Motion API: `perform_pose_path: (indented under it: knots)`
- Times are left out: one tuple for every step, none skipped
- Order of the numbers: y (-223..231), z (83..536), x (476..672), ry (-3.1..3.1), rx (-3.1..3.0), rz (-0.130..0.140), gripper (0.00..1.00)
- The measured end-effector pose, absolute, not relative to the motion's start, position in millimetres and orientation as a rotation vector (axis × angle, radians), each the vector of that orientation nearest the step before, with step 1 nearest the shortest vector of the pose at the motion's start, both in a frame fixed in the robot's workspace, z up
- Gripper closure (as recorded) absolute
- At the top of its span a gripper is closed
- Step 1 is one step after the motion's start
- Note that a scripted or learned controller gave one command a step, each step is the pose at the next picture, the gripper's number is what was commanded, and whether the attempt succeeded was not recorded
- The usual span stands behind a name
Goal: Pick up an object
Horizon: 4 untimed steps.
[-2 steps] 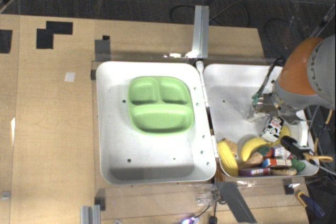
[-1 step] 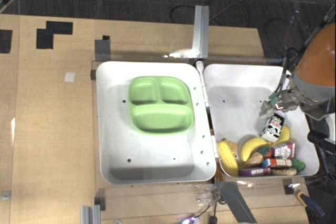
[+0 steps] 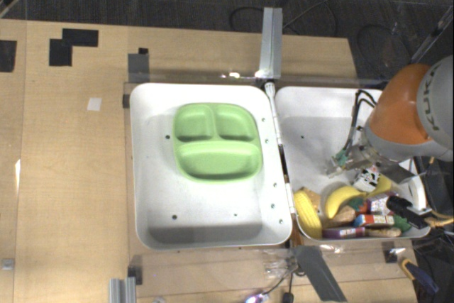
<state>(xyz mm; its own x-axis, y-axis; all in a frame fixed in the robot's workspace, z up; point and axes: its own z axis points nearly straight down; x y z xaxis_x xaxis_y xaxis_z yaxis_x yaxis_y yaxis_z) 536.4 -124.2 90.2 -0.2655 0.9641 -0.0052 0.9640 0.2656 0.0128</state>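
Toward the lower right of the frame, the hand (image 3: 352, 158), its state impossible to tell, hovers over the right bin (image 3: 312, 117) above a banana (image 3: 339, 198), which looks light, smooth, slightly soft, best gripped across its curved middle.

Yellow banana (image 3: 339, 199) curved on its side, among what look like markers (image 3: 369, 220), right bin's (image 3: 312, 124) near corner
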Motion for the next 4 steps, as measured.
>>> perform_pose_path:
  knots:
    - [-126.4,90.5,537.8,2.481,1.894,0.012,0.00]
    - [-99.6,89.6,608.2,2.600,1.735,0.014,0.00]
    - [-128.1,87.1,669.9,2.590,1.791,0.003,0.00]
    - [-128.1,87.0,669.8,2.590,1.791,0.003,0.00]
